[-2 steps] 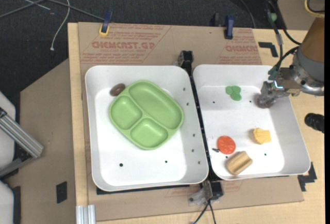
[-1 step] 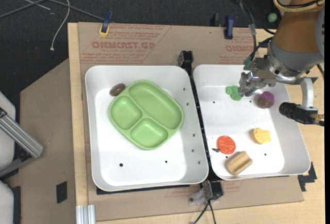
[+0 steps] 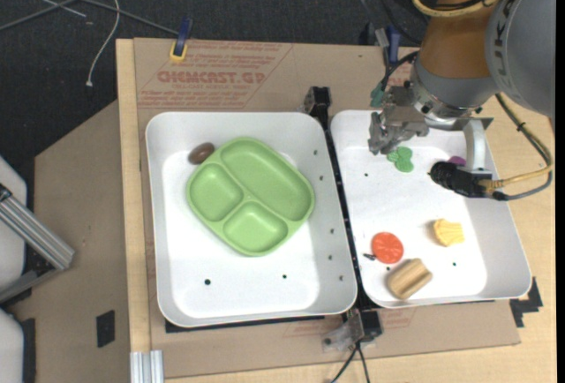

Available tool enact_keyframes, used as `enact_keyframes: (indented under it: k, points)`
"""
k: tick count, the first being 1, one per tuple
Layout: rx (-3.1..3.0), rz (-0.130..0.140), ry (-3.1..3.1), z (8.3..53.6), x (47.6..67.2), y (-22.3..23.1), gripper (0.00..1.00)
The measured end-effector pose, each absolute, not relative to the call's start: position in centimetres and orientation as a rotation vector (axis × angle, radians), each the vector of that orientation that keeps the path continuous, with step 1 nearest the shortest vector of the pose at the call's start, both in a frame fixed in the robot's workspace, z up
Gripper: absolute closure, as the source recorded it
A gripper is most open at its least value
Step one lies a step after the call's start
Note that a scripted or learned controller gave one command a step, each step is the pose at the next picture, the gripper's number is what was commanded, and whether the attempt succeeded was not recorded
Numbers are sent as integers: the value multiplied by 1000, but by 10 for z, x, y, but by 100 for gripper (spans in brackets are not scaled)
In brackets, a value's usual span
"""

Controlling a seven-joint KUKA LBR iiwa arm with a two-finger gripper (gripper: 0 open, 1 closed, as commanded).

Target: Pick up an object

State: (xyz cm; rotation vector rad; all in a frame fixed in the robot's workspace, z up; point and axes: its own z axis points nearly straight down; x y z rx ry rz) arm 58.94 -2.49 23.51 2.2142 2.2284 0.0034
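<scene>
- A cardboard-covered tabletop [image 3: 221, 77] carries two shallow white bins side by side, seen from above at a slant.
- The left bin [image 3: 177, 284] holds a light green divided plate [image 3: 251, 194] with three compartments, lying tilted near the bin's middle.
- A small brown rounded object [image 3: 202, 153] sits just beside the plate's far left edge, on the bin floor.
- The right bin [image 3: 494, 275] holds several small toy items.
- A small green lumpy item [image 3: 403, 161] lies toward the far side of the right bin, directly beside the gripper's tip.
- A round red-orange item [image 3: 387, 247] lies toward the near side of the right bin.
- A tan cylinder-like block [image 3: 408, 277] lies just near of the red-orange item, close to the bin's near rim.
- A small yellow item [image 3: 448, 232] lies to the right of the red-orange one, apart from it.
- A bit of purple object [image 3: 458, 161] shows on the far right, partly hidden behind a black part of the arm.
- The grey arm with its orange band [image 3: 472, 6] reaches in from the right, over the far part of the right bin.
- The gripper [image 3: 386, 143] points down at the bin floor, next to the green item; whether its fingers are apart or together cannot be told, and nothing is visibly held between them.
- A blue clip [image 3: 183, 38] sits at the tabletop's far edge.
</scene>
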Motion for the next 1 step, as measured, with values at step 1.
enact_keyframes:
  k: [1]
  points:
    - [2214,4,2227,225,617,29,100]
